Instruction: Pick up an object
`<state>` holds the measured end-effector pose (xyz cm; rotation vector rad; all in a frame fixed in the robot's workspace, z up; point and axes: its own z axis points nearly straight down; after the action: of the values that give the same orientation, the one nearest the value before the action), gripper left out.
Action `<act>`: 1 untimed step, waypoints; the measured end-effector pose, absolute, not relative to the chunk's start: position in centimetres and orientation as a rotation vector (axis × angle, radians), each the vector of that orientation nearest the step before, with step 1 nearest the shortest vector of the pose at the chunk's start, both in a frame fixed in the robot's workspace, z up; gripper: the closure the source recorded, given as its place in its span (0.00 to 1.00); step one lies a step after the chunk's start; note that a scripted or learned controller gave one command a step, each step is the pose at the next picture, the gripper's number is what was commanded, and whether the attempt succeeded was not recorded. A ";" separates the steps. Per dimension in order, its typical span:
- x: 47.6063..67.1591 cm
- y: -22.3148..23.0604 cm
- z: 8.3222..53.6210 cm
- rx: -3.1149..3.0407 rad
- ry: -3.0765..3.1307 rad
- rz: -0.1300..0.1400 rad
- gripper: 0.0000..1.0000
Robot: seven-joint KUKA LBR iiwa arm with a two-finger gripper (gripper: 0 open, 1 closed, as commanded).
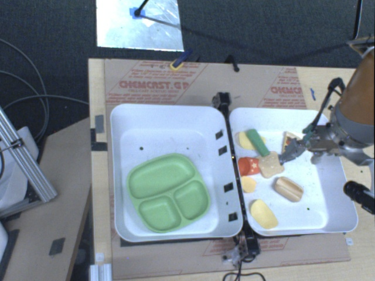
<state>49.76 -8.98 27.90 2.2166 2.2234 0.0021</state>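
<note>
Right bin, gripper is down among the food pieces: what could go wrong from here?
Crowding: the gripper sits by the beige piece, which lies against the red piece and near the green stick. It may nudge neighbours or catch two at once.

Slip: the bun-like piece and yellow piece look rounded and could squirt away.

I cannot tell how the jaws stand, so a lift may come up with nothing.
</note>
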 end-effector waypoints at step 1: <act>48.8 -3.9 38.8 2.203 2.226 0.016 0.00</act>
<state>48.76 -3.94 38.79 2.2029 2.2262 0.0161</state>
